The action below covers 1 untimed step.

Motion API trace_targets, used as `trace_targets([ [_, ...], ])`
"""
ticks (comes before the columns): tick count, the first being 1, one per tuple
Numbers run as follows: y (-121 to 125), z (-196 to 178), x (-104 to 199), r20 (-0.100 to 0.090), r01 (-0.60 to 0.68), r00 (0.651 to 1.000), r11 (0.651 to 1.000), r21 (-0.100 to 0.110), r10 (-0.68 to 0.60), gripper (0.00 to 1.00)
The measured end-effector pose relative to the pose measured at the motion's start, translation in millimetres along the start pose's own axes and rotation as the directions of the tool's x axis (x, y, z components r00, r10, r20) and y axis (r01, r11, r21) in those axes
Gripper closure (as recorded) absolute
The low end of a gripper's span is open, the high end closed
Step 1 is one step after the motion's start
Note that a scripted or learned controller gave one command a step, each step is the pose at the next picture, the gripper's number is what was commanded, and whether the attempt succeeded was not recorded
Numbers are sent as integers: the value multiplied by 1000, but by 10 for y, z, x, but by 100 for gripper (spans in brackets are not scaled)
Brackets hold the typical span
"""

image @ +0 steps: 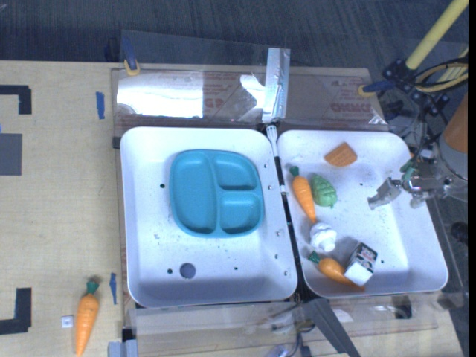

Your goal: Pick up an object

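Camera view showed the gripper (381, 193) low over the right bin (428, 274), near its right wall, fingers seemingly parted with nothing between them. Its nearest candidates lay to the image left: the green toy (324, 190) and, touching it, the long carrot (303, 197), whose axis ran roughly from the bin's far edge toward the near edge. An orange slice (341, 155) sat farther back. Reaching either would likely mean travelling leftward across bare bin floor.
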State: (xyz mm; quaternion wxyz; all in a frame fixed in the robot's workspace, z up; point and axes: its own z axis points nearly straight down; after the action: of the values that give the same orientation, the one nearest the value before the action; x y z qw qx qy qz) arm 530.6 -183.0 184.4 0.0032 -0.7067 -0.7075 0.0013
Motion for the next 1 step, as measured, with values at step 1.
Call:
trace_targets([
  [1,-423,892,596,0,-110,994,994,5,110,0],
])
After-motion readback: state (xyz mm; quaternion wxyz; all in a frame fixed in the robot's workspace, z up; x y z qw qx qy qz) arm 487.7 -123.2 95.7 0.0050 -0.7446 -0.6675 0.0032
